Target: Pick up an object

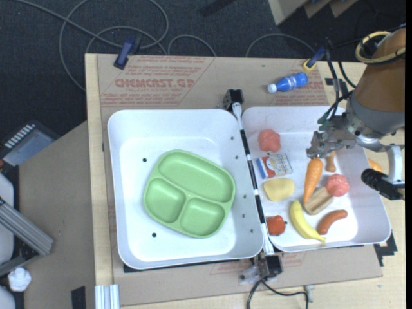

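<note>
Nearest, a banana (305, 223) lies in my right bin (380, 234). My hand (320, 145) hovers above the carrot (313, 176); whether it is clenched, I cannot tell.

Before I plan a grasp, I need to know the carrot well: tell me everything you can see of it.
The carrot is a smooth orange toy, plastic by its look, tapering from a broad top to a narrower lower end. It lies in the right bin, nearly upright in the picture and leaning a little. Its top sits just under the gripper; whether they touch I cannot tell. Its lower end meets the bread roll, and the yellow lump lies close on its left.
</note>
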Motion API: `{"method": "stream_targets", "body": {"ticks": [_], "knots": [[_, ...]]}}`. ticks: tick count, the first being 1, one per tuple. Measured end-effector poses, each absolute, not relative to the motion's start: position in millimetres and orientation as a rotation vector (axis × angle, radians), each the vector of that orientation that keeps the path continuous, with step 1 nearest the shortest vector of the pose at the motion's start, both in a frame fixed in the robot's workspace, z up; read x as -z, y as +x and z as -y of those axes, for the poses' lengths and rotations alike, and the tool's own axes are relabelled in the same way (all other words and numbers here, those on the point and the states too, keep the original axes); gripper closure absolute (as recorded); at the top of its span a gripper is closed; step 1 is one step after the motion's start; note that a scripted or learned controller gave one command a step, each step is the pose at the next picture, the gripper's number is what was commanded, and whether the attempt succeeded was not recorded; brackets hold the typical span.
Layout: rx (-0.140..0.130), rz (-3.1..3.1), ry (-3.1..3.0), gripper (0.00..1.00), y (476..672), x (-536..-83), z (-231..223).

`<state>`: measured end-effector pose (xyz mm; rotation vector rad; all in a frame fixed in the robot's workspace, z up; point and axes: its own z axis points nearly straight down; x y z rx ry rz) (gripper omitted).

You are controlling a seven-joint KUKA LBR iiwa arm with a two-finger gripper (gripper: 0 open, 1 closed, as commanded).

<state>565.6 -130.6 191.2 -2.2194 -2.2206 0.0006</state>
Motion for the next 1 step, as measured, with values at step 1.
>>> {"method": "stream_targets", "body": {"ticks": [1], "knots": [[-0.001, 2.220, -2.220, 0.00, 565.5, -191.1, 130.9]]}}
